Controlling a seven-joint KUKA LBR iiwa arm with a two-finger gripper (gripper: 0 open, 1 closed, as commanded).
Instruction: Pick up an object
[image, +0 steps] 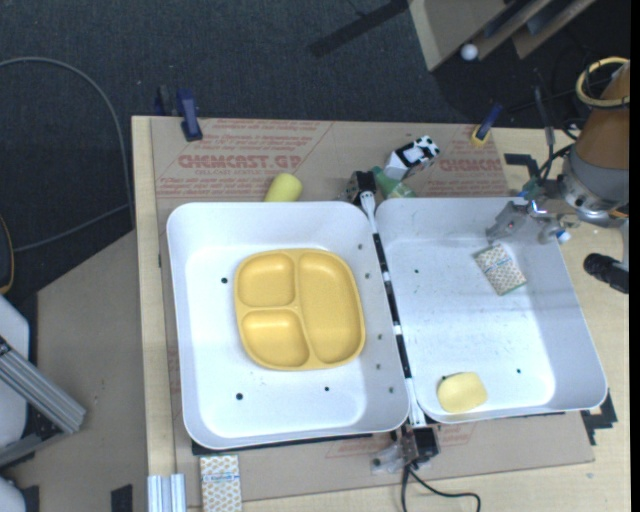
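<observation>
A yellow divided plate (299, 307) sits in the left bin (200, 400). In the right bin (560, 370), a yellow block (461, 391) lies near the front edge, a speckled packet (499, 268) just below the gripper (512, 222), seemingly apart from it; whether its fingers are spread, I cannot tell.

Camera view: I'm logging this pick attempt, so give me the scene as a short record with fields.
left bin: holds a yellow tray with three compartments
right bin: holds a patterned packet near the far side and a yellow lump near the front edge
gripper: over the right bin's far right corner, just above the packet
grasp: nothing seen between the fingers
bench: yellow item behind the left bin
</observation>
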